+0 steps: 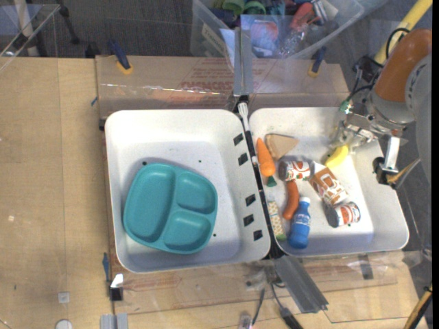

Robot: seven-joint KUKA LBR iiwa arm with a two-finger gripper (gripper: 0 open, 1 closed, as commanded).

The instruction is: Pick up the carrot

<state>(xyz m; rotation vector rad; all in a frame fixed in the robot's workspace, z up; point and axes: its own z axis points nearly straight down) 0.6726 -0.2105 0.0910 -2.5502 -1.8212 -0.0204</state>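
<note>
1. Grey arm at the right edge of the frame, rounded and smooth-cased.
2. Broad orange band above the wrist, in the upper right of the frame, domed and glossy.
3. Dark cable looping up beside the band.
4. Silvery metal gripper below the wrist, with angular brackets and small fittings; details blurred.
5. Pale block with a dark end hanging at the arm's lower side, at the right of the frame.

No text is legible — the can and bottle labels are too blurred.
</note>
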